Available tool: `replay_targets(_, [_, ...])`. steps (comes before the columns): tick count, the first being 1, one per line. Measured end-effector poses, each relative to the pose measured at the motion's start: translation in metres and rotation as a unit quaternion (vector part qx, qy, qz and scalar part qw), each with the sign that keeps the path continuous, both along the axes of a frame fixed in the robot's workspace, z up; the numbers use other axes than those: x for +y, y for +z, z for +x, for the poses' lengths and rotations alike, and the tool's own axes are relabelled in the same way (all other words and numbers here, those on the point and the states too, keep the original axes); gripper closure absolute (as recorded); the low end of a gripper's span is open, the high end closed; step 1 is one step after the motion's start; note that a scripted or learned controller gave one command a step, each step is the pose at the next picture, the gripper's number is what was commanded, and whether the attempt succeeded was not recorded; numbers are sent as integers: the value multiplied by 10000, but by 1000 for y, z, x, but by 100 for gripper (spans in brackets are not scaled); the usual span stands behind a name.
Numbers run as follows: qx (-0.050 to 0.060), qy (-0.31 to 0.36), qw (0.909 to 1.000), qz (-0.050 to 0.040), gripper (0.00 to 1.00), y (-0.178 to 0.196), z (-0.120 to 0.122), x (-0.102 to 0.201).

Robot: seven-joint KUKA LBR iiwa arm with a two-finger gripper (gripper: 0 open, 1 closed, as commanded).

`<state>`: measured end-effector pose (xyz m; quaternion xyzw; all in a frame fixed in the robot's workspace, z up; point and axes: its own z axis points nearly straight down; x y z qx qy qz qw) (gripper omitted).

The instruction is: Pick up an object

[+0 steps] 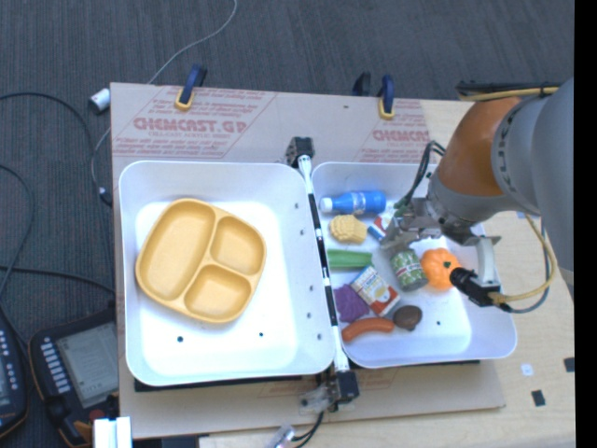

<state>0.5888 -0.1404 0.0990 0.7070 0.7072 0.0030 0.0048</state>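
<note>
Hovering my tool (403, 243) low in the right white bin (485, 339), just above the small green-labelled can (408, 269) beside the orange toy pumpkin (437, 267); grip state I cannot tell. Next: confirm contact, lift straight.

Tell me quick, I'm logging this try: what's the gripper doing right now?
Gripper: low in the right bin, at a small can; whether it grips anything cannot be told.
</note>
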Motion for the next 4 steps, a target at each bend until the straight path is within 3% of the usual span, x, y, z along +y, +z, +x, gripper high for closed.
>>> replay_targets(1, [1, 0, 10000, 1, 0, 0, 0, 0])
replay_targets(2, [-3, 0, 10000, 1, 100, 10, 0, 0])
replay_targets(3, [-3, 2, 10000, 1, 0, 10, 0, 0])
replay_targets(4, [-7, 4, 10000, 2, 100, 20, 1, 1])
